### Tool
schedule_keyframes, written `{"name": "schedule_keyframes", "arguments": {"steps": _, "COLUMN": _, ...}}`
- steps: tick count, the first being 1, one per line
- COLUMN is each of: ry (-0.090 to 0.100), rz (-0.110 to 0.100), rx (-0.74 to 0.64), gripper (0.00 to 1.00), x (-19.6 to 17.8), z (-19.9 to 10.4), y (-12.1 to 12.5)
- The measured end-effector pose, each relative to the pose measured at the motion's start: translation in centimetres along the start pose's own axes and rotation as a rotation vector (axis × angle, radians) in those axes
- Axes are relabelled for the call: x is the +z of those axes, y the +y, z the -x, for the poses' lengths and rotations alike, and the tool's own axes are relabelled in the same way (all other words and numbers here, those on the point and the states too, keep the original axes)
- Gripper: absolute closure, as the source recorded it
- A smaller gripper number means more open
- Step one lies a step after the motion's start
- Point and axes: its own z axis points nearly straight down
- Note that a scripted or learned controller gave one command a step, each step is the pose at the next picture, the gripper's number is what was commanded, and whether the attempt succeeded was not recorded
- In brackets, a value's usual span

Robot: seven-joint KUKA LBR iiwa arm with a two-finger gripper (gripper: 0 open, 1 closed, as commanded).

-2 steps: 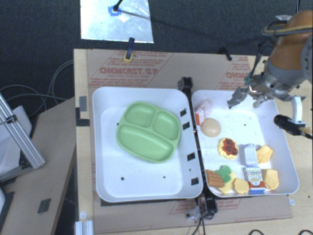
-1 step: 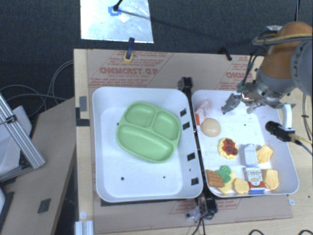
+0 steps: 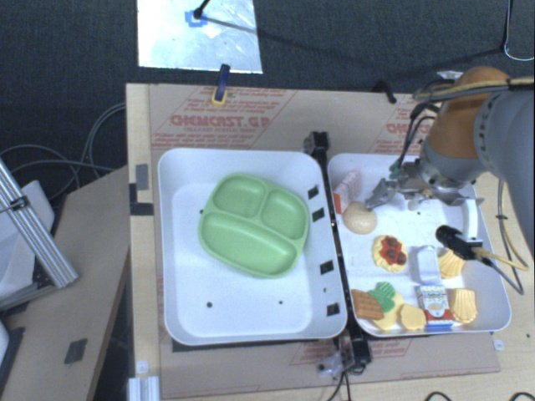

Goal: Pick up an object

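White bins sit on a brown board over dark carpet.

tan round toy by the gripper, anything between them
Nothing visible. The gripper sits just above and right of the tan round toy in the right bin, with bare bin floor between; the pink toy lies off to the left.

Green plate, white bins, beige ball, grey arm with orange band.
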Motion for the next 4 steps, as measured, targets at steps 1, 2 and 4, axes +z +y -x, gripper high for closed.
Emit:
{"name": "schedule_keyframes", "arguments": {"steps": 1, "ry": -0.002, "rz": 0.007, "rx": 0.0, "gripper": 0.0, "x": 1.5, "z": 0.0, "y": 0.2}}
{"name": "schedule_keyframes", "arguments": {"steps": 2, "ry": -0.001, "rz": 0.008, "rx": 0.001, "gripper": 1.0, "x": 0.4, "z": 0.0, "y": 0.2}}
{"name": "schedule_keyframes", "arguments": {"steps": 4, "ry": -0.002, "rz": 0.01, "rx": 0.0, "gripper": 1.0, "x": -10.7, "z": 0.8, "y": 0.5}}
